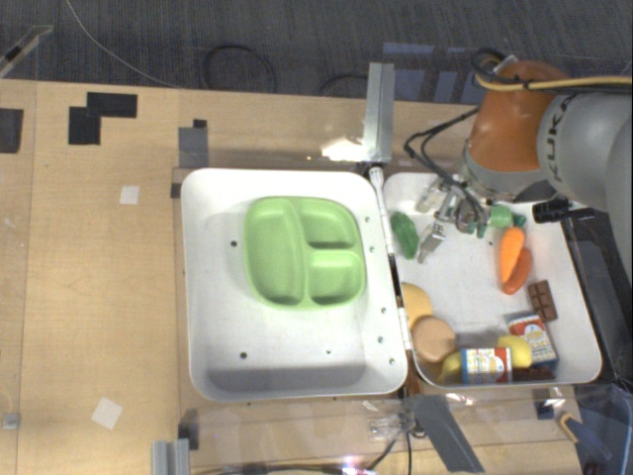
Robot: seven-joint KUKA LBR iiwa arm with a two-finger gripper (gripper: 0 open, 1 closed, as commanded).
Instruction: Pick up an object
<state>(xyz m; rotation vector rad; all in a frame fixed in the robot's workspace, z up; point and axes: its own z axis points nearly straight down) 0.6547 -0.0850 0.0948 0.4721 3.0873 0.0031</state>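
Left bin (213, 364) holds a green divided tray (302, 250); right bin (584, 354) holds a green pod (405, 234) beside the pincer (442, 224), finger state indeterminable, then carrot (510, 258) and illegibly labelled bottle (485, 364).

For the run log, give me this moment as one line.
gripper: in right bin, nothing visibly held | nearest: green toy vegetable, beside it | carrot: lying in bin | left bin: green divided tray

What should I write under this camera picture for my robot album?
Robot arm's gripper hovers over the right bin near a toy carrot; a green divided tray sits in the left bin.
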